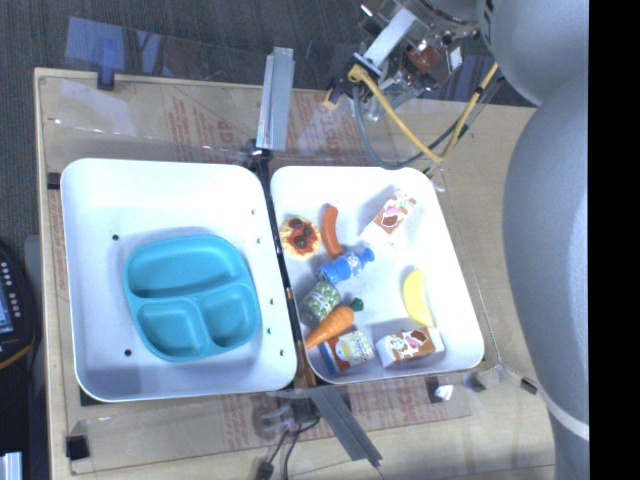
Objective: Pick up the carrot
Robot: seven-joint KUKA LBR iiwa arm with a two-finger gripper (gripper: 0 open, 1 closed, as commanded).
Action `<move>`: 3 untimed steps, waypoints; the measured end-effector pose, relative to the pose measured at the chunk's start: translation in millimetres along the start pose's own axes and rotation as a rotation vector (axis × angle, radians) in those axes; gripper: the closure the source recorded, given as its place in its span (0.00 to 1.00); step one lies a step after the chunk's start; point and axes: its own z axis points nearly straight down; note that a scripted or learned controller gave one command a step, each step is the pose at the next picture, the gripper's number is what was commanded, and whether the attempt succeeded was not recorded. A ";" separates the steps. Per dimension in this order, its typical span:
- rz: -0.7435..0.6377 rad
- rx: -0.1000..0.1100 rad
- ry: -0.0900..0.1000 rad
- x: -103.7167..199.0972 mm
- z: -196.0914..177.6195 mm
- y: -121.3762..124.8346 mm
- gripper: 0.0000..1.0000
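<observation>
The orange carrot (pixel 330 326) lies tilted near the front left corner of the right bin (pixel 462 298), its green top pointing toward the bin's middle. It touches a small printed carton (pixel 354 348) in front of it. My gripper (pixel 420 56) hangs high above the bench behind the right bin, well away from the carrot, with yellow cables looping below it. Nothing is visibly held in it.
The right bin also holds a pizza slice (pixel 298 235), a red sausage (pixel 330 230), a blue bottle (pixel 347 265), a green jar (pixel 320 300), a banana (pixel 417 298) and two cartons (pixel 396 213) (pixel 410 345). The left bin (pixel 90 218) holds a blue divided tray (pixel 190 293).
</observation>
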 end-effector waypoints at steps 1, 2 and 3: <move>0.410 -0.004 0.003 11.1 -15.0 -23.7 1.00; 0.442 -0.005 0.003 43.6 -15.2 -51.5 1.00; 0.440 0.003 -0.006 -6.1 128.3 -13.8 1.00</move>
